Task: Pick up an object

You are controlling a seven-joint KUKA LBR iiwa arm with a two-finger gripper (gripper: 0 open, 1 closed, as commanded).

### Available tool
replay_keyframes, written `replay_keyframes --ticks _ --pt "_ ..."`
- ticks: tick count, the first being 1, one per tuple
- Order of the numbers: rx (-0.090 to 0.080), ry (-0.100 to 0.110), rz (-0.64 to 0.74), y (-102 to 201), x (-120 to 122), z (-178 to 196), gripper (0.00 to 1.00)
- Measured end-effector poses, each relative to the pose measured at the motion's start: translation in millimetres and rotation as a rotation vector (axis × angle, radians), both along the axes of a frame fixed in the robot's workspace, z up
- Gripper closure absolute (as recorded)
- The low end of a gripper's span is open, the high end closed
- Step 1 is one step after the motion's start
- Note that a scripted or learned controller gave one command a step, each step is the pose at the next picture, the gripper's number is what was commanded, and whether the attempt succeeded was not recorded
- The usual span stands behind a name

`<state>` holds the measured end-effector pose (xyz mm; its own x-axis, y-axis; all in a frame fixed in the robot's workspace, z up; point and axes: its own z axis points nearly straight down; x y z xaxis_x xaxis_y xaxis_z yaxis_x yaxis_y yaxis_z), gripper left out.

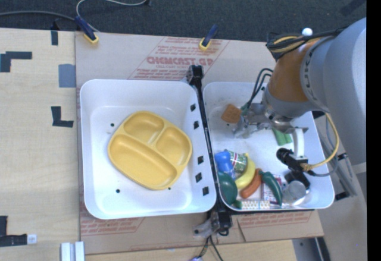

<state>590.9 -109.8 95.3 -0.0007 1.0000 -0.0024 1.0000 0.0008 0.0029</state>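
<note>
**Ana:** Camera view has the arm (309, 75) reaching into the right bin (321, 197), with the gripper (245, 123) low over the bin's far half. I judge this as the approach-to-grasp step: nothing is visibly between its fingers, and whether they're apart or together I can't tell from this angle.

**Ben:** What's the nearest candidate?

**Ana:** A small brown object (231, 114) lies just beside the gripper, on its left, close to the divider between the bins. The next move probably calls for a small shift toward it, then closing and lifting straight up.

**Ben:** And the rest of that bin?

**Ana:** Clutter along the near edge: a blue piece (222, 162), a yellow banana-like toy (246, 175), a dark green piece (228, 187), a reddish-brown sausage shape (252, 186), all bunched and touching.

**Ben:** The left bin?

**Ana:** The left bin (95, 135) contains a yellow divided plate (150, 149), lying flat, with nothing in its compartments.
</note>
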Motion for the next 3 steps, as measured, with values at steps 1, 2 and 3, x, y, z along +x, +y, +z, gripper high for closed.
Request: replay_keyframes --ticks 1,2,3 --pt "0.000 0.000 0.000 0.0 0.0 -0.1 0.00" --pt "0.001 0.002 0.001 0.6 -0.2 9.1 1.00" --pt "0.002 0.003 -0.001 6.9 -97.8 128.3 1.00"
